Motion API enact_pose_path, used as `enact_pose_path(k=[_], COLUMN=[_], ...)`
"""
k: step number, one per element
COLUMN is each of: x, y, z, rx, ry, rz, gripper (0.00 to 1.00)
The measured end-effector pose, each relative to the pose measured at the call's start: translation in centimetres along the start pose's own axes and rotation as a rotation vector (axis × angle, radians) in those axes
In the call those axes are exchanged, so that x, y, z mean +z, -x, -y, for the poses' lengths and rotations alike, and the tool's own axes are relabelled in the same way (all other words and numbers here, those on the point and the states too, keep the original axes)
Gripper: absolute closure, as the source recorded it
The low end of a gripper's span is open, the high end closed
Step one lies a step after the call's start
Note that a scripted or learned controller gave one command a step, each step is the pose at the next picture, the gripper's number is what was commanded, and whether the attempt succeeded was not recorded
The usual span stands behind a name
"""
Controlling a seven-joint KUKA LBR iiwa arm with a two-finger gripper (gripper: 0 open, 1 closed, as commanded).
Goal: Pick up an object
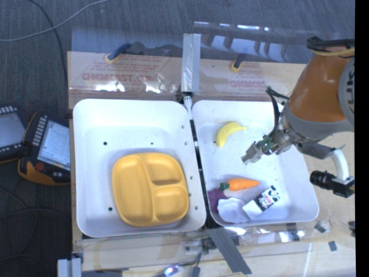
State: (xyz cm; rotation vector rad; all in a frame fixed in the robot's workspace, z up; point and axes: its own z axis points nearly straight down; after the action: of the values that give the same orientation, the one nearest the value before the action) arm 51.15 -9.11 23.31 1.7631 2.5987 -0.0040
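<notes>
The arm [323, 91] reaches in from the right over the right bin [300, 172], its fingers [253, 153] low above the bin's middle, pointing toward the left. Whether they are spread or closed cannot be told; nothing shows between them. A banana [229, 133] lies just up and left of the fingers, near the bin's far left corner, apart from them. Along the near edge of the same bin lie a carrot [242, 184], a purple thing [214, 198] by the near left corner, a white thing [232, 208] touching it, and a small black-and-white box [266, 199] just beside that. The left bin [98, 126] holds a yellow divided tray [150, 187] toward its near right corner. Both bins sit side by side on the desk [138, 74].
</notes>
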Motion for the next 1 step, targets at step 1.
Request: enact_pose_path(k=[1], x=[0.01], y=[0.00], z=[0.02], rx=[0.000], ry=[0.000], rz=[0.000], gripper=[0.00])
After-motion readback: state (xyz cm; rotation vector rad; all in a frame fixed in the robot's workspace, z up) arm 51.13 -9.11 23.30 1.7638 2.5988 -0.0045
